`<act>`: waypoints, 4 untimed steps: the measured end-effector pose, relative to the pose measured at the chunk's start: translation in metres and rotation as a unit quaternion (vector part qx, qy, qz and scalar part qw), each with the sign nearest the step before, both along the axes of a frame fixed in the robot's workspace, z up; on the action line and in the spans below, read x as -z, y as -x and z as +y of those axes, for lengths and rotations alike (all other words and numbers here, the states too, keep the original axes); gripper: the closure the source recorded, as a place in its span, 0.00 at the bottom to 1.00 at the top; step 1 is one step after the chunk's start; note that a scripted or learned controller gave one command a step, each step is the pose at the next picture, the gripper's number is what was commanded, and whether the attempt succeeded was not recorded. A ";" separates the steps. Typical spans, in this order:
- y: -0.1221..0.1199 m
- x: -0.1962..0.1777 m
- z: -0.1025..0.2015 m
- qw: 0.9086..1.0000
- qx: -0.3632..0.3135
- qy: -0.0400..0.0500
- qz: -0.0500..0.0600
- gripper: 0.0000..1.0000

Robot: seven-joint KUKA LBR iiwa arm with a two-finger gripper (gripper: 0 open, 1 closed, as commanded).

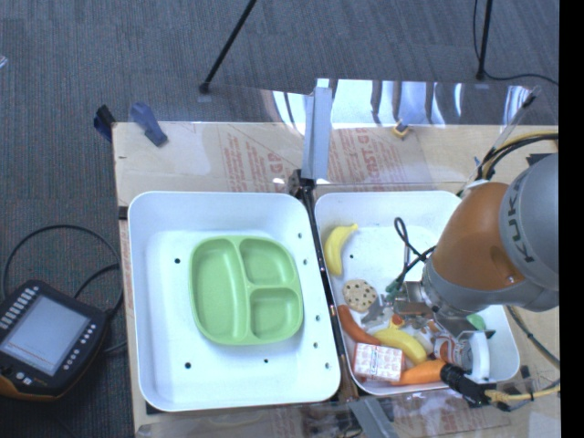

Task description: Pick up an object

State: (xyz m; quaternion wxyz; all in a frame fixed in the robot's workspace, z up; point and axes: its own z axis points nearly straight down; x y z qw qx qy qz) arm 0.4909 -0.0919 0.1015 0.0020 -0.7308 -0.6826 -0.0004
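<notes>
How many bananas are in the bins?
2: one banana lies at the right bin's upper left; another banana lies lower, beside the gripper. The arm may hide more.

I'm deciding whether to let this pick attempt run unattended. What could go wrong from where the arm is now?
1. The items in the right bin lie crowded: a banana, carrot and small box touch, so the pincer might nudge or catch a neighbour.
2. The arm's wrist covers part of that pile, hiding the pick from the camera.
3. A black cable loops over the bin and could snag.
</notes>
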 end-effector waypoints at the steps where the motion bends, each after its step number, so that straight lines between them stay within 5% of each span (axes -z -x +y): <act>1: -0.017 0.015 -0.046 0.999 -0.042 0.000 0.000 0.00; 2: -0.016 0.007 -0.047 0.999 -0.039 -0.001 0.002 1.00; 3: -0.154 -0.118 -0.007 0.999 -0.040 0.002 -0.001 1.00; 4: -0.140 -0.191 -0.073 0.993 -0.120 0.002 -0.001 1.00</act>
